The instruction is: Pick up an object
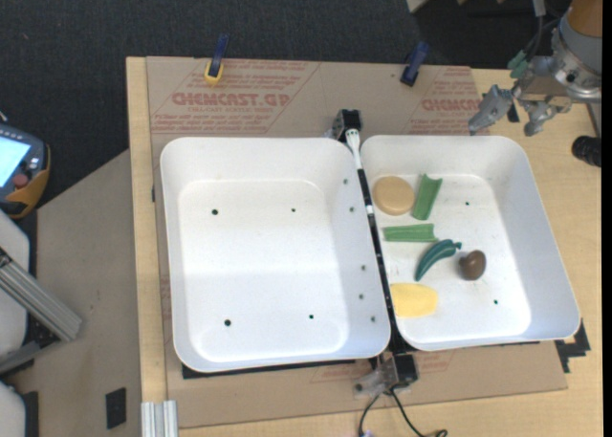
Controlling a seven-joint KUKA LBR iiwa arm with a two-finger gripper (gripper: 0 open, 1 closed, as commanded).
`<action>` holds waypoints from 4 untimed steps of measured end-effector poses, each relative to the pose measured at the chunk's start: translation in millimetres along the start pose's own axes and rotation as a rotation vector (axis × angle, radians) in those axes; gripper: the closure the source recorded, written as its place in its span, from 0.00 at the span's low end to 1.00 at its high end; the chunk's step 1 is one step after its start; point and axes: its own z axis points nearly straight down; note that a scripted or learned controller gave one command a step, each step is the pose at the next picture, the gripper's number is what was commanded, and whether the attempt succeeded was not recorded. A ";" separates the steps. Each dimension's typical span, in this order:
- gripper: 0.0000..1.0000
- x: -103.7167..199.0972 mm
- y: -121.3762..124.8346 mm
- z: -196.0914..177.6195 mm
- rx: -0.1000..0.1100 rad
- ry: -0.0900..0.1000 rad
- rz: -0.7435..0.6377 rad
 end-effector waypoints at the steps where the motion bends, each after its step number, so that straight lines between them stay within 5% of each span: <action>1: 0.00 -64.3 -16.1 -112.5 -0.013 -0.008 0.005; 2: 1.00 -60.3 -14.9 -116.4 -0.007 -0.005 -0.001; 3: 1.00 -36.5 -94.3 -80.4 0.006 0.002 0.003; 4: 1.00 -62.0 -176.9 -36.1 0.007 0.002 0.007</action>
